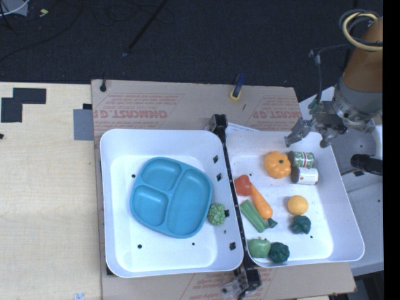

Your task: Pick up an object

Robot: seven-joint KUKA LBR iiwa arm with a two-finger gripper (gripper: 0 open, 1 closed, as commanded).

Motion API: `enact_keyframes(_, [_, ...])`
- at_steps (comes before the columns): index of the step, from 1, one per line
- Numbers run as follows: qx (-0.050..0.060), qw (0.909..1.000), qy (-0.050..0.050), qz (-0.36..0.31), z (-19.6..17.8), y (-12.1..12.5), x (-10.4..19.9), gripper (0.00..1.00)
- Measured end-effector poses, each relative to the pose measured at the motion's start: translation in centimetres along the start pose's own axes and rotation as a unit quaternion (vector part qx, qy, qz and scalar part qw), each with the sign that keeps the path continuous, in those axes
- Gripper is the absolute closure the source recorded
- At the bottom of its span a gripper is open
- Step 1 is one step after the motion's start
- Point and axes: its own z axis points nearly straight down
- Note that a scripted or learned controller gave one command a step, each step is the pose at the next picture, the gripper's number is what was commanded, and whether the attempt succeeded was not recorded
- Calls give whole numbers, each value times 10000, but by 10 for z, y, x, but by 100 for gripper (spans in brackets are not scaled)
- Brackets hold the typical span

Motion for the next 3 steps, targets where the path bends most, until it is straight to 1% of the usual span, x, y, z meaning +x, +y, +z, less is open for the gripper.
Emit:
enact_keyframes(1, [-69,10000,-13,-8,-8,2,0,0])
enact_keyframes(2, [-31,10000,-7,-5,50,-1,-8,0])
enact_keyframes(3, [-46,10000,-10,-6,96,0,-13,0])
